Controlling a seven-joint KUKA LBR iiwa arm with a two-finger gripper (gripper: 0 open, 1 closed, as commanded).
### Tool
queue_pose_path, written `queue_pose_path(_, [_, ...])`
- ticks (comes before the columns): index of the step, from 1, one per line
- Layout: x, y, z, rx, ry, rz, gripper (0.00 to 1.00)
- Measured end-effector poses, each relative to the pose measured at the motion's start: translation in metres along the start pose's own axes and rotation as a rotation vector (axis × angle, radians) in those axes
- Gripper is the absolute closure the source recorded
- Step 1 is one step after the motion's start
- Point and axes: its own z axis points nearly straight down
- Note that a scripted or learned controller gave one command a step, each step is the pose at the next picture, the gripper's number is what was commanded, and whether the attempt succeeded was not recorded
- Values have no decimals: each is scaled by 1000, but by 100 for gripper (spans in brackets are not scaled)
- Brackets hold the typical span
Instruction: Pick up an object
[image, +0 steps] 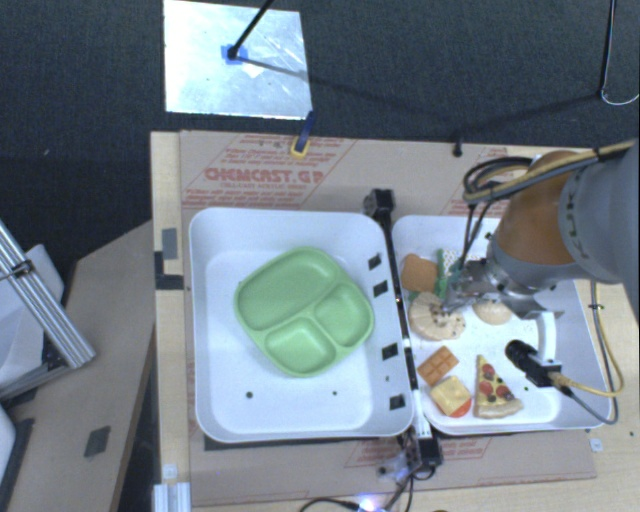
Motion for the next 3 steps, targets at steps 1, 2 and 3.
queue_pose_path(1, [3, -3, -46, 20, 5, -5, 100])
queue_pose_path(2, [4, -2, -89, 20, 5, -6, 100])
queue_pose_path(3, [4, 0, -123, 21, 5, -6, 100])
